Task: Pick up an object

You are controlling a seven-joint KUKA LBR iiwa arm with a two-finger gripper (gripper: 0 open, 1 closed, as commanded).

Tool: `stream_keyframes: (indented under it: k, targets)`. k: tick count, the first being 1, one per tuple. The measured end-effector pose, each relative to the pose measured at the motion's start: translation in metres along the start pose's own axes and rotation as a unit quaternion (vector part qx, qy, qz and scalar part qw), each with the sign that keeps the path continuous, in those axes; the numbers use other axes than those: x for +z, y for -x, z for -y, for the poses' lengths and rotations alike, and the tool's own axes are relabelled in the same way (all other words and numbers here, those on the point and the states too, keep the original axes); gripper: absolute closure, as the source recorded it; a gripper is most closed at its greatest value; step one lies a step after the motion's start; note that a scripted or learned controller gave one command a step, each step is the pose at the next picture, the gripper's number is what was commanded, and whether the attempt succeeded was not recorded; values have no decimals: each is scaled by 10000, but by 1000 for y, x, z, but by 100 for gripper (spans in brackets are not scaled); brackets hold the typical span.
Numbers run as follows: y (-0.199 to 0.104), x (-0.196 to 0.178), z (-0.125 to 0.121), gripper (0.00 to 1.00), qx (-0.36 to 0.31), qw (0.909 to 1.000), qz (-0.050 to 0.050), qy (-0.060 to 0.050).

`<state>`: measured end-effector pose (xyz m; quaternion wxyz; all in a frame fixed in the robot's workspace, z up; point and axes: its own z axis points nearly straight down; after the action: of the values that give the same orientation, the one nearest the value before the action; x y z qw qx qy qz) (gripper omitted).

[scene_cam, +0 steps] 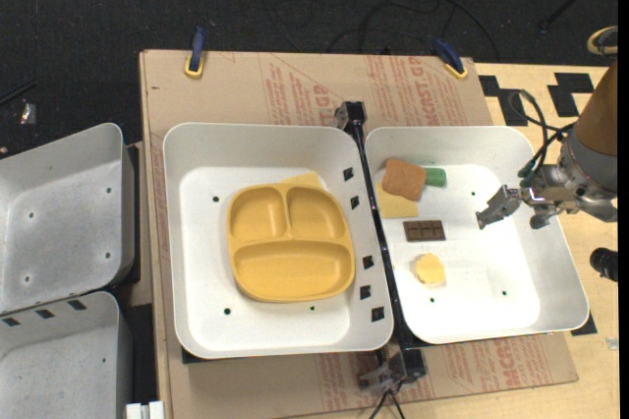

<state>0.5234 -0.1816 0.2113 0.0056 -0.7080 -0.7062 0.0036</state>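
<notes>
chocolate bar point(425, 231) lies flat mid-floor in the right bin point(550, 309), between a brown sponge point(404, 179) and a yellow disc point(428, 269). likely light, rigid, thin; pinch across its short sides. claw point(496, 209) hovers nearby, its state cannot be told.

Arm point(598, 137) reaching in frm right, pincer point(513, 208) low.

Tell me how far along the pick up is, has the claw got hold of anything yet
Nothing looks picked yet. The claw hangs over the right bin, with nothing between its fingers. The brown block, green piece, chocolate bar and small yellow round all lie in that bin, left of the claw. The yellow tray sits in the left bin. Reaching, closing and lifting remain.
</notes>
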Motion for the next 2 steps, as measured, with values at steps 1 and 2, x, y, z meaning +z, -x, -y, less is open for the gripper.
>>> stream_keyframes:
  k: [1,2]
  targets:
    - [-1,-7,-3,0,-18,10000,14,62]
    - [-1,56,2,0,-2,10000,6,38]
